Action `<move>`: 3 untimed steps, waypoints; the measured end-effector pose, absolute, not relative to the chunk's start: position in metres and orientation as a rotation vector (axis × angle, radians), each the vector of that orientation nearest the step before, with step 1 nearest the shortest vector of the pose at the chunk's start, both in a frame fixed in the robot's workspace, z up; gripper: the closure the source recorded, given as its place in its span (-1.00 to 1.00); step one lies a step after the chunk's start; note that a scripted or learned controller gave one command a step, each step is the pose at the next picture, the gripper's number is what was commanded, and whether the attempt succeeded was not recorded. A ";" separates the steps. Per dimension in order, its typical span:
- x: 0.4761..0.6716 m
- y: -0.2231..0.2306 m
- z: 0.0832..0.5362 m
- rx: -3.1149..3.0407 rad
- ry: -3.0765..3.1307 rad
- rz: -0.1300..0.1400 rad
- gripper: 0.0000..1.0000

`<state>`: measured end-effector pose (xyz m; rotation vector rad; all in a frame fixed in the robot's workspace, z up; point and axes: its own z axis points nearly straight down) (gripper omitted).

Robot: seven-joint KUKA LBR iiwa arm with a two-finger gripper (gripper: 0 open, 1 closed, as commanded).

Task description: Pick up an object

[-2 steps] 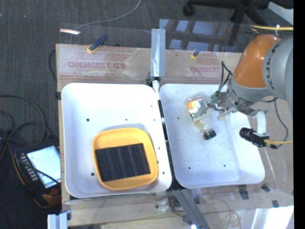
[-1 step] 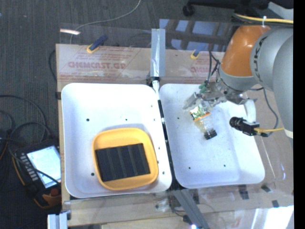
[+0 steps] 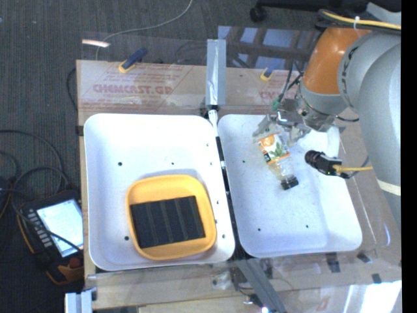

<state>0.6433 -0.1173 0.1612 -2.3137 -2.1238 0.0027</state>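
My grey arm with its orange band (image 3: 329, 57) enters from three o'clock and ends over the upper part of the right shallow white plastic bin (image 3: 313, 237). My two-finger metal gripper (image 3: 281, 128) sits toward twelve o'clock within that bin. Directly at the gripper, on its six o'clock side, lies a small clear plastic packet with an orange and green printed label (image 3: 275, 154), elongated and tilted, its dark cap end (image 3: 289, 183) pointing to about five o'clock. The packet's upper end meets the gripper, but the slant of the view does not show whether the packet sits between the fingers, and I cannot tell whether my tool is released or clenched. A black cable fitting with a yellow lead (image 3: 320, 162) hangs from my wrist at three o'clock of the packet, apart from it.

The left shallow white plastic bin (image 3: 117, 142) adjoins the right bin along their shared edge. In it, toward six o'clock, lies a yellow rounded-square plastic tray with a black ribbed insert (image 3: 171, 216), flat on the bin floor, well apart from my gripper.
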 end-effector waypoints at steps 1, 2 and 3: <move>0.665 -0.124 0.097 -2.120 -2.319 0.002 -1.00; 0.665 -0.124 0.105 -2.119 -2.320 0.005 1.00; 0.668 -0.108 0.174 -1.929 -2.480 0.005 1.00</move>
